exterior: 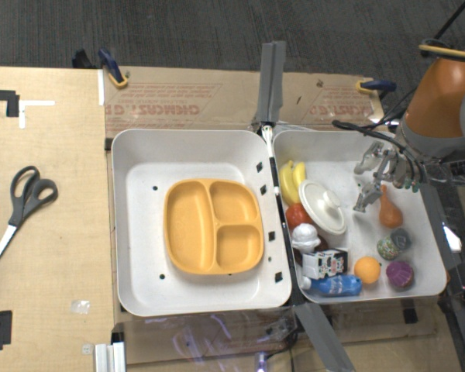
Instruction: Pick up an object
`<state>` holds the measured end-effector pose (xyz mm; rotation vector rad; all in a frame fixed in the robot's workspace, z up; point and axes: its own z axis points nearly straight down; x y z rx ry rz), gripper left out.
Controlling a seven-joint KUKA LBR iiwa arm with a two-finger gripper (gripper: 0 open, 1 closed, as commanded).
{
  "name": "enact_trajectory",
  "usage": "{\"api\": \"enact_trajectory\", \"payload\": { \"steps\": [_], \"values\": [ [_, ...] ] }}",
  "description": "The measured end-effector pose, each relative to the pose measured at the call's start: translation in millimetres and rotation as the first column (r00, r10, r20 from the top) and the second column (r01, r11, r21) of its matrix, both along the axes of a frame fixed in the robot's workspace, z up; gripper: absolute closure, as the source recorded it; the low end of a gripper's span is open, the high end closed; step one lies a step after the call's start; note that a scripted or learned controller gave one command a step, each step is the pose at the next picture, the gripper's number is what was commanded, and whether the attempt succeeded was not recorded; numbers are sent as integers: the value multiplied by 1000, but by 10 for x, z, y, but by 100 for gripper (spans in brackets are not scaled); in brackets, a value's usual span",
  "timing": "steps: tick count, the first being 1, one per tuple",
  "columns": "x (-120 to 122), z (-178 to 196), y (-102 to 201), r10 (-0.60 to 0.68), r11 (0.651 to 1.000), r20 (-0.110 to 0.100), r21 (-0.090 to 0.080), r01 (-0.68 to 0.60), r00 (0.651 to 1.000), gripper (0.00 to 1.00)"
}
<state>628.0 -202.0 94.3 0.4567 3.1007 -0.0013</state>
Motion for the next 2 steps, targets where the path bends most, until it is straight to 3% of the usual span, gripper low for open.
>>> {"api": "enact_trajectory", "payload": {
  "steps": [1,2],
  "values": [
    [-294,-6,-201,-46,999,-2,1,46,999,0],
    [-276,103,-198,-43,999,3,-1,43,999,100]
  ]
}}
